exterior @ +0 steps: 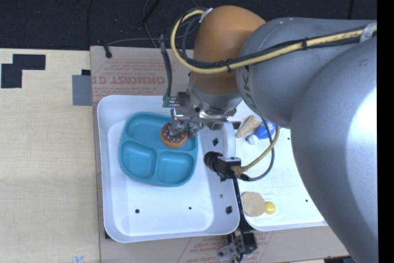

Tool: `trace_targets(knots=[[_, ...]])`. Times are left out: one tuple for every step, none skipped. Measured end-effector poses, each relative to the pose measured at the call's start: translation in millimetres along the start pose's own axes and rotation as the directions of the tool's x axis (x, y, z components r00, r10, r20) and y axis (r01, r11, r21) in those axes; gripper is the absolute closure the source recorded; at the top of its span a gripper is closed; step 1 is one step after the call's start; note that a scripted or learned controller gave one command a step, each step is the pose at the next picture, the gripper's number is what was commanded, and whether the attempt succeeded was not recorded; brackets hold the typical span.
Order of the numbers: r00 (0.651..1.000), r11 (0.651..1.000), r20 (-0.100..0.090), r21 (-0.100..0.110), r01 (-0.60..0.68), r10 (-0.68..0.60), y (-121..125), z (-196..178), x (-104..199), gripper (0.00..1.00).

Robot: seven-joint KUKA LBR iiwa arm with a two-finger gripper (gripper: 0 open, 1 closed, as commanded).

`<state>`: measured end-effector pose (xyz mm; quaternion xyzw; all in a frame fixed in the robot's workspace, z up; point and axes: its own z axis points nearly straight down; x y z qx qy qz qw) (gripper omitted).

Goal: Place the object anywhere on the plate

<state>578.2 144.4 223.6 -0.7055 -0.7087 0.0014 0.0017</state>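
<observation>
White bin (123, 218) at frame centre-left holds blue plate (154, 157). Gripper (176, 127) sits over plate's right rim w/ brown round object (174, 136) below; jaw state: can't tell. Release low, inside a compartment, so it won't roll off.

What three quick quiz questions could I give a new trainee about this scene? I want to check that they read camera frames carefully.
1. True or false: the blue plate lies in the left white bin.
2. How many compartments does the plate have?
3. Where is the small brown round object? A) on the bench outside the bins B) at the plate's upper right rim, under the gripper C) in the right bin

Key: 1 true; 2 three; 3 B.
</observation>
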Motion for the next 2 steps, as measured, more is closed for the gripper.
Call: trace_targets(knots=[[1.0,1.0,0.001,0.0,-0.001,0.001,-4.8,7.3,35.5,1.0],[1.0,1.0,0.002,0.0,-0.002,0.002,-4.7,6.8,34.4,0.0]])
